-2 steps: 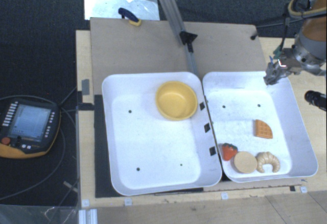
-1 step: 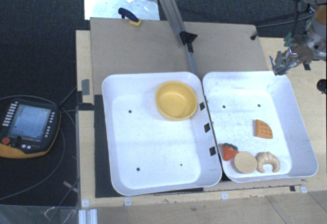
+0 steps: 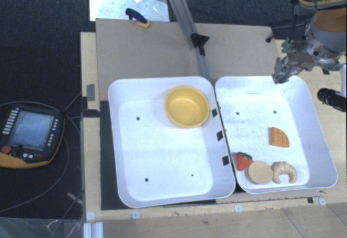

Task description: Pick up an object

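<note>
A yellow bowl [image 3: 187, 106] sits in the left bin [image 3: 135, 177], near its far right corner. The right bin [image 3: 249, 101] holds an orange waffle piece [image 3: 278, 137] at mid right. Along its near edge lie a red strawberry-like toy [image 3: 243, 161], a round beige biscuit [image 3: 259, 172] and a pale croissant [image 3: 284, 172]. My gripper [image 3: 281, 75] hangs over the far right corner of the right bin, well away from all the objects. Nothing shows between its fingertips.
A grey pole [image 3: 181, 6] slants across the board behind the bins, with a black clamp [image 3: 199, 41] at its foot. A teach pendant [image 3: 30, 134] lies on the floor at left. A blue-and-yellow clip [image 3: 137, 17] rests at the board's far edge.
</note>
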You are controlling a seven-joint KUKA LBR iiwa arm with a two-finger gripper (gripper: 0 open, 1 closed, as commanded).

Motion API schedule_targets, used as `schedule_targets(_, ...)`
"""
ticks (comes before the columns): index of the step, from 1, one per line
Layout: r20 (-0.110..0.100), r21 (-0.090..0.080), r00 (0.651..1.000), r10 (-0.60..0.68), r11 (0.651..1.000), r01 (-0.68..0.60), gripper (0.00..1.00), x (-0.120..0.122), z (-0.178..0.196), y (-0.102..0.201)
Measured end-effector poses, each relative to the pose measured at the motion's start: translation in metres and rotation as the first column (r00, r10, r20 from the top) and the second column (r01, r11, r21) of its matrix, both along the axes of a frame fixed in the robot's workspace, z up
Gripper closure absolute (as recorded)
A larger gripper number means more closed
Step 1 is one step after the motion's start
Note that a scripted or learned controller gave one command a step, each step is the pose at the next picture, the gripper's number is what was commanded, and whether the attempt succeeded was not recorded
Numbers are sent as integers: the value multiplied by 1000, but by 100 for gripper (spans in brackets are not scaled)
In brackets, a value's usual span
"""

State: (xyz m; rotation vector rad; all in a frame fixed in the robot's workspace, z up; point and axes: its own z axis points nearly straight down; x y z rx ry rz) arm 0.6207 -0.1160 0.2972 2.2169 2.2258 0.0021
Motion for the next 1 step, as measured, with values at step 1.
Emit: schedule_targets(1, -2, 0, 1000, 0, 1000, 0, 100, -20, -19, 49)
